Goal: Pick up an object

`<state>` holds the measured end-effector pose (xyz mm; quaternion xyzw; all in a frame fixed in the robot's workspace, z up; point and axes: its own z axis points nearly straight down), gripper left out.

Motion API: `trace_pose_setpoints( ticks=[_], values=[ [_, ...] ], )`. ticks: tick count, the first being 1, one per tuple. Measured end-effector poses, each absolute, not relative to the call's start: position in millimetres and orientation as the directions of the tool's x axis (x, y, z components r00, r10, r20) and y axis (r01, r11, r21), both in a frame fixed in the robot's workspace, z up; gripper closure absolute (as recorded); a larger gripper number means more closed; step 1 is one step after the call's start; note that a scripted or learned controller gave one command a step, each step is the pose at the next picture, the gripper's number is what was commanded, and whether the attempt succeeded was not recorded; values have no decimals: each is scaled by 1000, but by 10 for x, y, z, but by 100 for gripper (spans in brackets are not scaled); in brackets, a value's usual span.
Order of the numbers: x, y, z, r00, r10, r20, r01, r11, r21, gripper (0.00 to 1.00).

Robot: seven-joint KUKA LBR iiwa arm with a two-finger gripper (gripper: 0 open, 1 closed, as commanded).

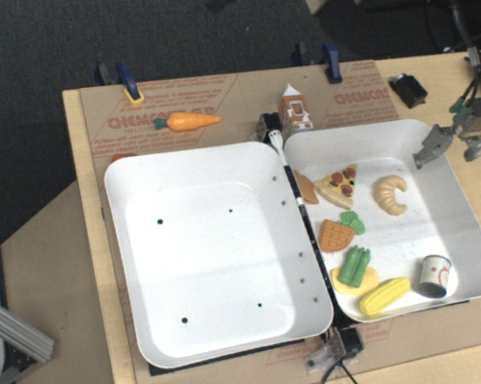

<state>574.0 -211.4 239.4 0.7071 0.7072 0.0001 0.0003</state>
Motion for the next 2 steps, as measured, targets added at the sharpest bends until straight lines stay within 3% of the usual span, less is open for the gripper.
trace_pose_setpoints(
  ticks=[1, 2],
  values=[
    [5169, -1254, 1553, -5, 1000, 7, 1000, 5, -13, 0],
    [6017, -896, 804, -7, 1000, 1, 1000, 7, 3, 0]
  ],
)
